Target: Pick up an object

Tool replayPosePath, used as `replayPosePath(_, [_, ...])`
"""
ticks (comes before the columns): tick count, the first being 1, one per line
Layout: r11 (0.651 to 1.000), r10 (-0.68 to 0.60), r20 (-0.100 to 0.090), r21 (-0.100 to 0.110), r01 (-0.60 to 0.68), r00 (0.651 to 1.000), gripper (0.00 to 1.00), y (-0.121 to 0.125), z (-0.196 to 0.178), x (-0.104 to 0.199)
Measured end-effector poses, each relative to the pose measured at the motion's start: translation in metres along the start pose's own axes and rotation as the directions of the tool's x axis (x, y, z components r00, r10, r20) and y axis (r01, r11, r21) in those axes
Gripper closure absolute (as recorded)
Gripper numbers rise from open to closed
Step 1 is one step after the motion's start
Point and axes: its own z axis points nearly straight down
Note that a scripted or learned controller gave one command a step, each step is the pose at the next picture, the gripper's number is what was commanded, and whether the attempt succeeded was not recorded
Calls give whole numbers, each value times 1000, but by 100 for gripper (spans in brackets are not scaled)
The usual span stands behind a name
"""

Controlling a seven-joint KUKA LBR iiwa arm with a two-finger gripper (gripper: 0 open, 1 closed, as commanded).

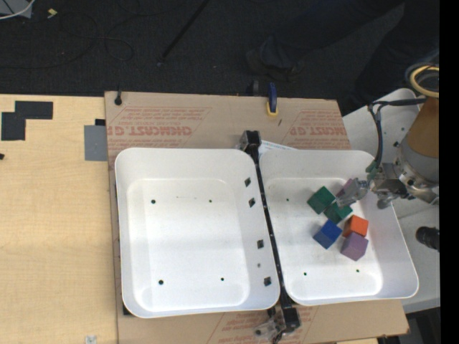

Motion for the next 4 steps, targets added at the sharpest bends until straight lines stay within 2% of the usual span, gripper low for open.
replayPosePath(1, [1000,0,2,2,0,1000,0,14,134,-36])
replayPosePath(2, [1000,-7,-2,-4,7,1000,0,94,128,25])
replayPosePath(3, [1000,3,0,5,-3,1000,0,75,127,-38])
replayPosePath(4, [1000,-1,-5,6,1,1000,100,76,117,-35])
